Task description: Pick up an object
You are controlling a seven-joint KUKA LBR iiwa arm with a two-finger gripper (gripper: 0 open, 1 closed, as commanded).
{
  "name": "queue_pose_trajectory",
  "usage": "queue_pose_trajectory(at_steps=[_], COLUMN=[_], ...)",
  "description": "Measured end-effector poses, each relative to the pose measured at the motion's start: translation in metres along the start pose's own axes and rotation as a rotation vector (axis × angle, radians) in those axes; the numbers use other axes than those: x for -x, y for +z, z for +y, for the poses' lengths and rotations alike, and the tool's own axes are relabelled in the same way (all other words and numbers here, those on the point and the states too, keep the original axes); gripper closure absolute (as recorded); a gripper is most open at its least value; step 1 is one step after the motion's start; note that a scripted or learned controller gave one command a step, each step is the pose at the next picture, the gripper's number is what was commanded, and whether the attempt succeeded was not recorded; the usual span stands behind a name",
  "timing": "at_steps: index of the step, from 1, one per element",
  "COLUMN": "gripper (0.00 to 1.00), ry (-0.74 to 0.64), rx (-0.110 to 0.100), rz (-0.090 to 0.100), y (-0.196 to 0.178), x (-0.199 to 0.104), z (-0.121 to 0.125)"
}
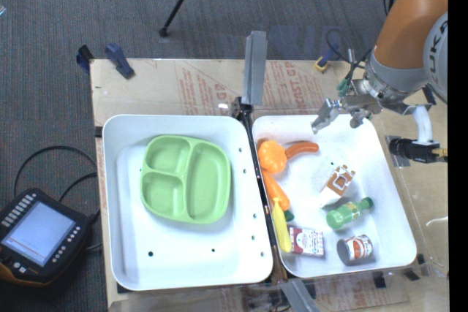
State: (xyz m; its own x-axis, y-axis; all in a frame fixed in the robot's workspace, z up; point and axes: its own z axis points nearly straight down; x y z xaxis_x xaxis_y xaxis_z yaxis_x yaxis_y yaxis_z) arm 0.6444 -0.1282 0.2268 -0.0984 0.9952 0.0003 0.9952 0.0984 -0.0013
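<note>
Above the far edge of the right bin (398, 190), the hand (341, 115) hangs spread and empty, approach under way; next it must descend onto something, perhaps the orange pepper (270, 155) by the bin's left wall.

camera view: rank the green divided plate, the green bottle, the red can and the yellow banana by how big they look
1. Green divided plastic plate, largest by far.
2. Yellow toy banana.
3. Green plastic bottle, close to the banana, so that order is unsure.
4. Red-labelled tin can, smallest.
</note>
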Motion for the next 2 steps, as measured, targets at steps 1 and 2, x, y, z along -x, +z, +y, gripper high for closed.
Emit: queue_pose_trajectory(at_steps=[1, 2], gripper=[0.00, 0.00], ry=[0.178, 0.189], rx=[-0.003, -0.001], rz=[0.002, 0.002], y=[0.079, 0.140], x=[0.046, 0.061], z=[-0.068, -0.068])
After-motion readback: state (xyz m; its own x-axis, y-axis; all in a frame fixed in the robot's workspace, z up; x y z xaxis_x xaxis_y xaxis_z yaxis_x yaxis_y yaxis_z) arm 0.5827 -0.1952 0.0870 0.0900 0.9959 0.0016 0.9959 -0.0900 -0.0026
